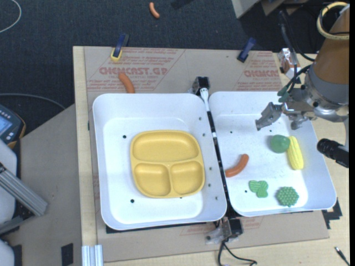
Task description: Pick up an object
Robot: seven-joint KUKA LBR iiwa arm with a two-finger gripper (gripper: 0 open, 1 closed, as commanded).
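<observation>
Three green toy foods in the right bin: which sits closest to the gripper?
The smooth green rounded piece, touching the yellow corn cob, just below the gripper. The flat green leafy piece and bumpy green round piece lie farther away, by the bin's near edge.

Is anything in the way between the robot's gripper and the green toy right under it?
Nothing visible blocks it. The gripper hangs just above the green toy in the right bin, with bare white floor between them. The yellow corn lies right beside the toy, touching or nearly so, on the far side.
</observation>
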